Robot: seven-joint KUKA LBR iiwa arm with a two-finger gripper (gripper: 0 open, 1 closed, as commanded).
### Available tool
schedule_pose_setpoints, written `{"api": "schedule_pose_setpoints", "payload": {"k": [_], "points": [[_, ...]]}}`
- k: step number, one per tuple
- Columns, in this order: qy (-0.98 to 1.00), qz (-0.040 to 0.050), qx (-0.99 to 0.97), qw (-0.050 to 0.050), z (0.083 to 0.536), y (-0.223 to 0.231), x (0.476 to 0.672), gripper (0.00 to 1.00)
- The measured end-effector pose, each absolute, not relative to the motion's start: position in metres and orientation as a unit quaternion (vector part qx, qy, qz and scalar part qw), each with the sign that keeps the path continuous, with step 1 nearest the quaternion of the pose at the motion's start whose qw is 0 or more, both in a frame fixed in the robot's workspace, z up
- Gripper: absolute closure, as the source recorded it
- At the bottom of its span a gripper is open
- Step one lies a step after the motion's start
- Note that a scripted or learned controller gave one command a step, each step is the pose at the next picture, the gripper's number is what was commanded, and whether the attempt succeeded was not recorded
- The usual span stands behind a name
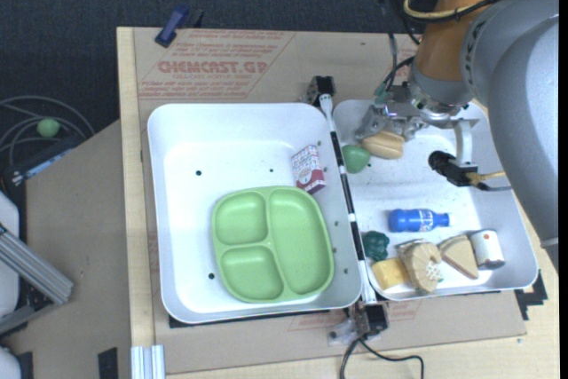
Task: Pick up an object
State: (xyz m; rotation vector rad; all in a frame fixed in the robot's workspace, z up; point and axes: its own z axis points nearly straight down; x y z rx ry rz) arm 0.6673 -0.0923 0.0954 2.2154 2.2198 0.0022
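A pale tan, rounded, bread-like piece [383, 144] sits at the tool [388, 134] near the right bin's [506, 217] far left corner, just beside a green lump [356, 159], though whether the tool is open or closed cannot be told.

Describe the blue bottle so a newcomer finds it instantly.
Look in the right bin, nearer its front half. The blue bottle lies on its side just above the sandwich pieces, the sole bright blue item there, with a white label.
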Motion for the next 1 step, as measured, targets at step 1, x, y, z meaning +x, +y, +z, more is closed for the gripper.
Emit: {"api": "schedule_pose_setpoints", "payload": {"k": [1], "points": [[0.708,0.0006,0.707,0.0,0.1856,-0.0354,0.6201,1.0]]}}
